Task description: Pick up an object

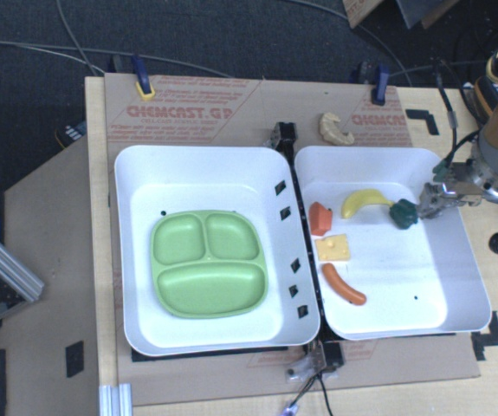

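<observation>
Tabletop of pale board, two white bins. Jaws hang at right bin's far edge; whether clenched or released, cannot tell. Dark green toy lies just beside them, bin-inward, possibly touching. Looks light, stiff, rounded, likely slippery; grip across its middle. Banana just beyond it.

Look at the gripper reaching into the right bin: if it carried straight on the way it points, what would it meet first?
The gripper points leftward across the right bin. The dark green object lies right at its tip, so that probably comes first, with the yellow banana just beyond. Its height above them is unclear.
</observation>
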`<state>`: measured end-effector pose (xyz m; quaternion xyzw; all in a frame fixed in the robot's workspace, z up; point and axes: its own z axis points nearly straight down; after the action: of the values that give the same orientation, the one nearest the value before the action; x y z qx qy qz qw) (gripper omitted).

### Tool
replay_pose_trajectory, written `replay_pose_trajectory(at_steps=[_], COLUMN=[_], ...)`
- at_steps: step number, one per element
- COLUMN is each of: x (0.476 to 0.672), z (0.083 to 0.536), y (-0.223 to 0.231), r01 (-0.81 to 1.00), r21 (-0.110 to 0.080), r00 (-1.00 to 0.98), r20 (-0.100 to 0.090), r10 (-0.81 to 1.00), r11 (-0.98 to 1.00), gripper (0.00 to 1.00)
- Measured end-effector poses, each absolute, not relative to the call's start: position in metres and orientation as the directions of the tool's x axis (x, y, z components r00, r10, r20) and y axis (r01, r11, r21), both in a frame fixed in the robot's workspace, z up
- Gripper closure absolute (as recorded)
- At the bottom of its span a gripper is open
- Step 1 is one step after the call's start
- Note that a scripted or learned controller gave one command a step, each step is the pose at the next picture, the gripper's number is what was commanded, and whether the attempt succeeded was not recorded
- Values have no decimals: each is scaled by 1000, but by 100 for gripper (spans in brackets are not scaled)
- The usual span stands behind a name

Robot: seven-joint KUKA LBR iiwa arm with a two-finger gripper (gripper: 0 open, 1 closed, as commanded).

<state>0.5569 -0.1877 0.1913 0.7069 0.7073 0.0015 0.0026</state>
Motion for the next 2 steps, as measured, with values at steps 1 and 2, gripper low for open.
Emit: replay_pose_trajectory(at_steps=[1,2], x=[558,569], z=[224,233], y=[-188,-133], r01=[1000,1000], r21=[4,4], r00=[-1,-7], r20=[-1,1], r10=[1000,1000], r11=[1,7], gripper=[100,100])
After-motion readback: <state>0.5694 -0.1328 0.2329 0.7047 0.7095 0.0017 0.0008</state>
